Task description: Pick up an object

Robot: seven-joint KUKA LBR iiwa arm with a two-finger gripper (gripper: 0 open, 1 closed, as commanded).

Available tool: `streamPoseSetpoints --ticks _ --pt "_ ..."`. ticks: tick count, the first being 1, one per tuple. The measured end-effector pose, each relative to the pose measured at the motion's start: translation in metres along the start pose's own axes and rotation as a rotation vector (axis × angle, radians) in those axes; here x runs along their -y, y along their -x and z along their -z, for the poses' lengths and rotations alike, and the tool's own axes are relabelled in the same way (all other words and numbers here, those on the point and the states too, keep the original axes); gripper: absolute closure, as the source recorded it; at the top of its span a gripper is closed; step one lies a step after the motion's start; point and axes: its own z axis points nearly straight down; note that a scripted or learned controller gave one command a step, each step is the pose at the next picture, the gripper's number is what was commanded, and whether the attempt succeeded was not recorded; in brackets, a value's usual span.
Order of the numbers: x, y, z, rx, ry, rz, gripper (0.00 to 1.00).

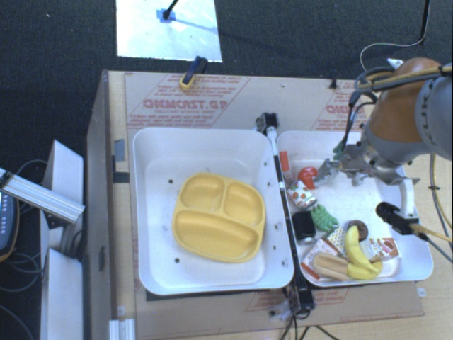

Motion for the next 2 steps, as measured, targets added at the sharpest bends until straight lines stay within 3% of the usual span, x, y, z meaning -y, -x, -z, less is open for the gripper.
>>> streamPoseSetpoints --ticks 1,2 --pt "-0.088 -0.014 -0.047 0.0 0.001 0.001 0.0" --pt "-0.041 -0.016 -0.073 0.002 0.0 -0.003 0.0"
